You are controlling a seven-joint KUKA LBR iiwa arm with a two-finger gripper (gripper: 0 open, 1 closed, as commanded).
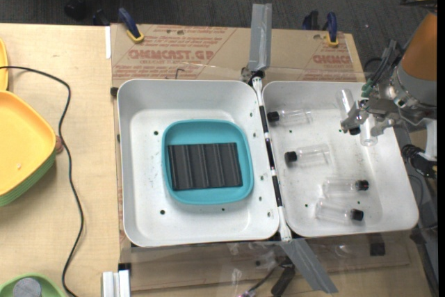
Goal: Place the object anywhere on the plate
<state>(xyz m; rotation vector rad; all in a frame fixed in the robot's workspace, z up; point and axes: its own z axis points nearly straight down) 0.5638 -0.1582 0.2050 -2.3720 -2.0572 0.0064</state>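
A teal plate [206, 163] with a dark ridged centre lies in the left bin [135, 149]. Several clear vials with black caps lie in the right bin [400, 209]: one at the back left [290, 116], one in the middle [311, 156], and two near the front [344, 186] [336, 213]. My gripper [363, 127] hangs over the right bin's back right part, far from the plate. A clear vial-like shape [369, 136] shows right under it, with another clear piece [345, 101] just behind. Whether either is held is unclear.
A yellow dish [21, 149] sits on the wooden table at the left, and a black cable [69, 170] runs beside it. Cardboard [181, 52] clamped behind the bins rises at the back. A grey divider [268, 149] separates the two bins.
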